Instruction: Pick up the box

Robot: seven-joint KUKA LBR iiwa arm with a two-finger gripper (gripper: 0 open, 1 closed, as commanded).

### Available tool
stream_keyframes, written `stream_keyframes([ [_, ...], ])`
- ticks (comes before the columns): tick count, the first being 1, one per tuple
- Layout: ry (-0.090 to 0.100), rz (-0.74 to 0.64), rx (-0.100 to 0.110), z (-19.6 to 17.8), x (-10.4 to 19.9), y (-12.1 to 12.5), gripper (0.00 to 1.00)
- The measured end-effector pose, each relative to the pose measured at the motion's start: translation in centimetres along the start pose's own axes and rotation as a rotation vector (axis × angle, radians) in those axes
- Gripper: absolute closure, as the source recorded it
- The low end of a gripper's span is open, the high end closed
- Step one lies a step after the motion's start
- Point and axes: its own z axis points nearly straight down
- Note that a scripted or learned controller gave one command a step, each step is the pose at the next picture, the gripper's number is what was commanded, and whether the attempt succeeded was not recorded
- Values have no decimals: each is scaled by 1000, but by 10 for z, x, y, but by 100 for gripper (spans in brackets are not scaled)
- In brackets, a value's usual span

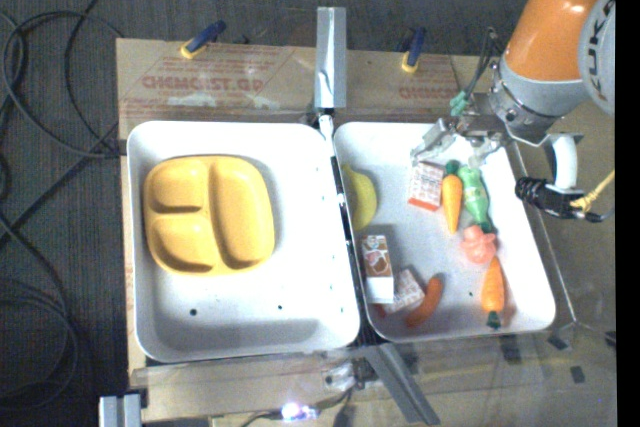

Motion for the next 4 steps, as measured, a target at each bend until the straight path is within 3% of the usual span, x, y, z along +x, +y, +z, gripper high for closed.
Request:
stream_keyframes([
  [1, -5, -1, -21, 145, -10, 15, 0],
  [2, -8, 2, -22, 136, -12, 14, 100],
  [3, -8, 2, -22, 136, -12, 14, 0],
  [4, -8, 3, -19, 127, -13, 14, 100],
])
